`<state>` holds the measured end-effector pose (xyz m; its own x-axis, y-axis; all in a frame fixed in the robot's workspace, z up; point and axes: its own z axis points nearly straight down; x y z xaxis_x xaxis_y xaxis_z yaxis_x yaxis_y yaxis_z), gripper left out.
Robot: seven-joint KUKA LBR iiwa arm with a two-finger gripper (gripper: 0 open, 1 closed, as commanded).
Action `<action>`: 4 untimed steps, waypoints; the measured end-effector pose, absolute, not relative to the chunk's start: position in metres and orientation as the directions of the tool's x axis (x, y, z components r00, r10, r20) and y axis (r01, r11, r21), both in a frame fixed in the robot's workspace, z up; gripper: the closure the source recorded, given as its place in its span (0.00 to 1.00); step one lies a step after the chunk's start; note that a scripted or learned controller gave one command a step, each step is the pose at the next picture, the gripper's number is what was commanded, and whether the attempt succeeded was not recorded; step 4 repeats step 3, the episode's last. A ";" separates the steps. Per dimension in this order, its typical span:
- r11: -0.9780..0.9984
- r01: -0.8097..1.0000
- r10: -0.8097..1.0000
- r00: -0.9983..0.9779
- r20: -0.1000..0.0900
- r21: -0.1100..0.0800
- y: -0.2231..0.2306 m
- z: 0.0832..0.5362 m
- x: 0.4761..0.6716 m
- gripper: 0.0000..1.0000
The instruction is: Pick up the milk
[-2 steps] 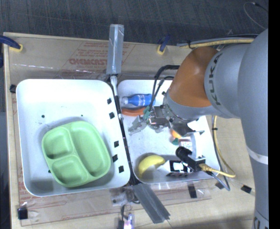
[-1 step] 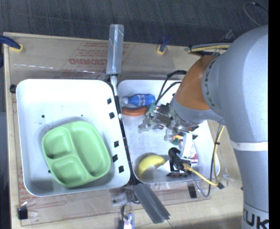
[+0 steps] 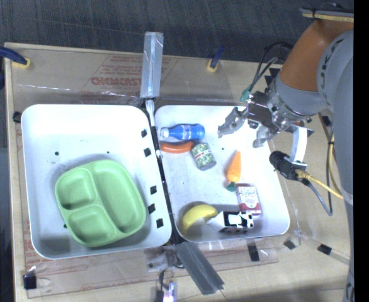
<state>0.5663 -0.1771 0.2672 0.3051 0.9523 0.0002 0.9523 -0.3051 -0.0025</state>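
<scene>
Over the right bin's upper right, the hand (image 3: 247, 128) hovers with fingers spread apart and nothing between them: the approach step, by my reading. The black-and-white cow-patterned milk carton (image 3: 238, 220) lies at that bin's lower edge. Next it must travel down-frame and descend. A red-and-white box (image 3: 248, 198) just above and a yellow banana (image 3: 198, 216) to the left crowd it.

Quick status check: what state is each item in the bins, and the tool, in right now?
Milk carton: lying on its side, untouched.
Red carton: lying flat.
Blue bottle: on its side.
Can: tipped over.
Green tray: flat in the left bin.
Tool: open, holding nothing.
</scene>
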 end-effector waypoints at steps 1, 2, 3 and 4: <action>0.077 0.997 0.997 -0.077 0.002 -0.005 -0.120 0.255 0.596 0.00; -0.247 0.969 0.969 0.247 0.000 -0.007 -0.103 0.136 0.535 0.00; -0.387 0.922 0.922 0.387 0.000 -0.003 -0.115 0.327 0.569 0.00; -0.387 0.922 0.922 0.387 0.000 -0.003 -0.115 0.327 0.569 0.00</action>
